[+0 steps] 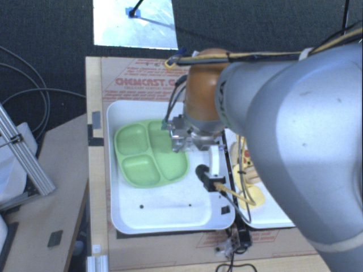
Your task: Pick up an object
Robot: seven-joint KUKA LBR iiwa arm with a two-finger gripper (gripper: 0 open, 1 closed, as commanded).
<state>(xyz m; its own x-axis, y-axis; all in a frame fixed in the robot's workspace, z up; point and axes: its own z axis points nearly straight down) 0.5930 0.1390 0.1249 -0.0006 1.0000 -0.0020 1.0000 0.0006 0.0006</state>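
A light green plate (pixel 144 152) with three compartments lies flat in the left white bin (pixel 164 222), toward its back. My gripper (pixel 178 140) hangs low over the plate's right edge, below the orange wrist band (pixel 201 92). The wrist body hides the gripper's tip and the plate's right rim. In the right bin (pixel 275 220), yellow objects (pixel 253 195) show partly beneath the arm.
The big grey arm covers most of the right bin. A black cable fitting (pixel 205 177) hangs off the wrist over the wall between the bins. Cardboard (pixel 136 81) lies under the bins. A metal frame (pixel 25 163) stands at the far left.
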